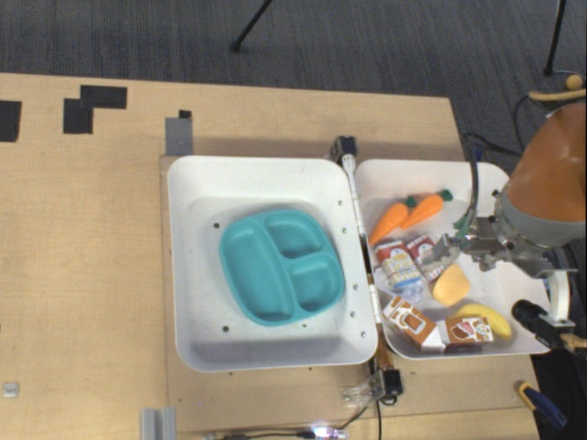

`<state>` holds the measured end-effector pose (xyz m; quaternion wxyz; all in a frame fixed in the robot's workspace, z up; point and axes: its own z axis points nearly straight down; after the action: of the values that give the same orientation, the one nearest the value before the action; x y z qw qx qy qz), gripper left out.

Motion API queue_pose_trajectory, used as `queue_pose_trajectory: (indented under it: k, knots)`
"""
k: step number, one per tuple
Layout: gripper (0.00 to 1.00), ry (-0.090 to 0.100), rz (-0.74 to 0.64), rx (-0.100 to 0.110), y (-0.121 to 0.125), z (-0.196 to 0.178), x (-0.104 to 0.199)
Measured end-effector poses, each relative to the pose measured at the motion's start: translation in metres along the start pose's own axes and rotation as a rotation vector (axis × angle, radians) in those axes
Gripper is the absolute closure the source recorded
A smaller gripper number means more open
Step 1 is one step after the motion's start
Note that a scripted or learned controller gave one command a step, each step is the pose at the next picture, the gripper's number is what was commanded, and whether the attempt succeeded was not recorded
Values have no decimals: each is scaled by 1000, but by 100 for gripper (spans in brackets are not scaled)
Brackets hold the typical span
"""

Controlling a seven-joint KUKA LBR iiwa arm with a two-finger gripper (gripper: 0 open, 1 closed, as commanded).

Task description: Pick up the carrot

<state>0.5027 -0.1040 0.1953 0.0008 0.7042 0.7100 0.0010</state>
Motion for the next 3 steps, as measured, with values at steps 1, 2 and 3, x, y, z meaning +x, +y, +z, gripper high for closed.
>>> queue_pose_trajectory:
  k: [1,2,3]
  knots:
    - [0,0,230,-6,-13,108,-31]
    - [100,-2,226,-14,-10,96,-30]
    - [0,-1,226,-14,-10,97,-30]
